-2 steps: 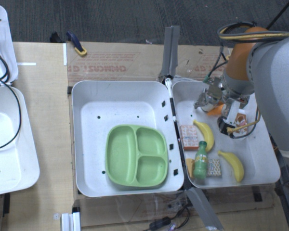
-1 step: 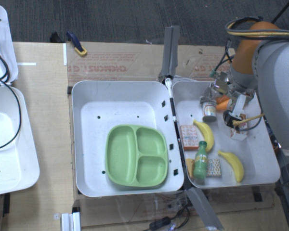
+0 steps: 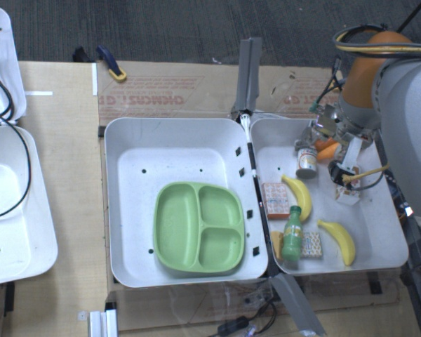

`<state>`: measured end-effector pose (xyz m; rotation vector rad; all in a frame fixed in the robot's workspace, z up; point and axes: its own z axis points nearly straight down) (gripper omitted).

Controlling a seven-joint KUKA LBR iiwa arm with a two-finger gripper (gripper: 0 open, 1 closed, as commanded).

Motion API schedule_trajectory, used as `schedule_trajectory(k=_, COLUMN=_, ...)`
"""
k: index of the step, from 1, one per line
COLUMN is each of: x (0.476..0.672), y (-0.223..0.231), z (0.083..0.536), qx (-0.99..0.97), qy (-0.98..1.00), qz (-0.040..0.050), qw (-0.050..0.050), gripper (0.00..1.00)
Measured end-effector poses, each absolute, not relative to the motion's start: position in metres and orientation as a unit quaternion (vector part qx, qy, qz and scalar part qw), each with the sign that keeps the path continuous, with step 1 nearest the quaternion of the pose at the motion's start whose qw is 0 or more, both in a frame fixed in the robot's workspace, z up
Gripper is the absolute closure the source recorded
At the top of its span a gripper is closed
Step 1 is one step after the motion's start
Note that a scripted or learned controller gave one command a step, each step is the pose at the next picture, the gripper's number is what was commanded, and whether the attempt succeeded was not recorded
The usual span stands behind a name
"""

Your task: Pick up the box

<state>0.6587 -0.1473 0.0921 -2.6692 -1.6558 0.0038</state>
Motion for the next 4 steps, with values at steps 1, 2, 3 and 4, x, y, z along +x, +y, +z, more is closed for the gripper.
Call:
schedule_trajectory(k=1, x=0.611, y=-0.094, z=0.102, qx=-0.856, qy=-0.517, qz=0.0009, qw=0.000, gripper=0.00)
schedule_trajectory(k=2, x=0.658, y=-0.105, z=0.091, qx=-0.838, qy=-0.546, qz=0.0010, qw=0.000, gripper=0.00)
schedule_trajectory(k=3, x=0.607, y=-0.108, z=0.091, qx=-0.839, qy=-0.545, qz=0.0015, qw=0.001, gripper=0.00)
schedule_trajectory(k=4, x=0.658, y=-0.108, z=0.091, qx=-0.824, qy=-0.567, qz=0.0017, qw=0.001, gripper=0.00)
